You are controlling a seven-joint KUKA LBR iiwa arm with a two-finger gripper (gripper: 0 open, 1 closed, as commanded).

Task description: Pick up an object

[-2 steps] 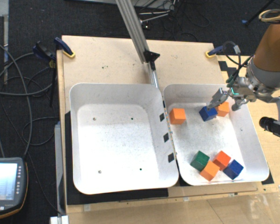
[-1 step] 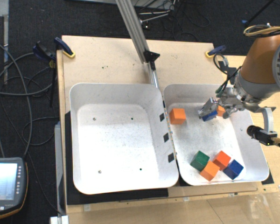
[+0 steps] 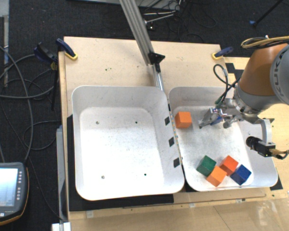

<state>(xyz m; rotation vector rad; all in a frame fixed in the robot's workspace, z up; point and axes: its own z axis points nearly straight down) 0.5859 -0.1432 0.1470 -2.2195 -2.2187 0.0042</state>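
Note:
An orange cube [image 3: 183,120] lies in the upper left part of the right bin [image 3: 260,177]. Near that bin's front edge a green block [image 3: 206,165], an orange-red block [image 3: 229,164], an orange block [image 3: 216,176] and a blue block [image 3: 240,174] cluster together. My gripper [image 3: 208,121] hangs over the right bin a little to the right of the orange cube, its fingers pointing left toward it. Nothing shows between the fingers, and they sit apart from the cube.
The left bin [image 3: 86,129] lies beside the right one. A slanted metal rod [image 3: 137,23] runs down to the seam between the bins. Clamps [image 3: 65,49] sit on the bench's back corners. Cables and a pendant screen [image 3: 5,189] lie off the bench at the left.

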